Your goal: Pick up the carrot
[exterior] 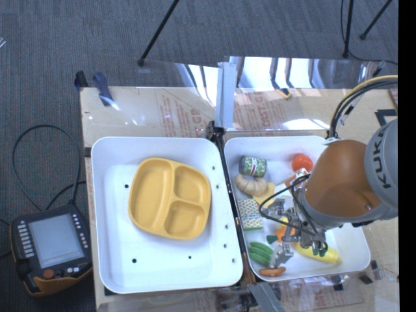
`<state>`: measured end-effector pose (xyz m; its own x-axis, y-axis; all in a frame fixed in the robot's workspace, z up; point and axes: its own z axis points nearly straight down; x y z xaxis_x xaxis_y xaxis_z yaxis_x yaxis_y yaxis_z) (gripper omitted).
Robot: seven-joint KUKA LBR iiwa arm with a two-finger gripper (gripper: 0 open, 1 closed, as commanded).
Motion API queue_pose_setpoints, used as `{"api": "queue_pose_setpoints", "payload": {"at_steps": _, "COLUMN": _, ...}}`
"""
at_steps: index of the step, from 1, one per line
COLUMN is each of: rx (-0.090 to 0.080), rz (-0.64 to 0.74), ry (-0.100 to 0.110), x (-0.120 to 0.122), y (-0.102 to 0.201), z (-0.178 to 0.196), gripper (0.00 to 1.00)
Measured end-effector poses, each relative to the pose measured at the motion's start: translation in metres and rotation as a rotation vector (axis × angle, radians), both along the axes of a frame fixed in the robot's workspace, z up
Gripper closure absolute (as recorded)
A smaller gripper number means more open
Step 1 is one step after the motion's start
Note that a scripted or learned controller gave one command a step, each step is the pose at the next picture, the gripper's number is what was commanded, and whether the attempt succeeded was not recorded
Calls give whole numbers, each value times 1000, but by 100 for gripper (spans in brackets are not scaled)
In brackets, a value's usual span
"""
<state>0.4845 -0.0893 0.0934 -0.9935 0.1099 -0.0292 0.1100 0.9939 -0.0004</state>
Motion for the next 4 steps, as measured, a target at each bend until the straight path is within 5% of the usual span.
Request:
{"api": "queue_pose_setpoints", "payload": {"at_steps": 2, "rx": -1, "rz": -36, "ry": 1, "x": 0, "y": 5, "z": 0, "gripper": 0}}
{"api": "queue_pose_setpoints", "payload": {"at_steps": 3, "rx": -2, "rz": 200, "ry": -4, "x": 2, "y": 5, "z": 1, "gripper": 0}}
{"api": "queue_pose_setpoints", "payload": {"at_steps": 4, "rx": -2, "rz": 206, "ry": 2, "x": 1, "y": 6, "z": 10, "gripper": 100}}
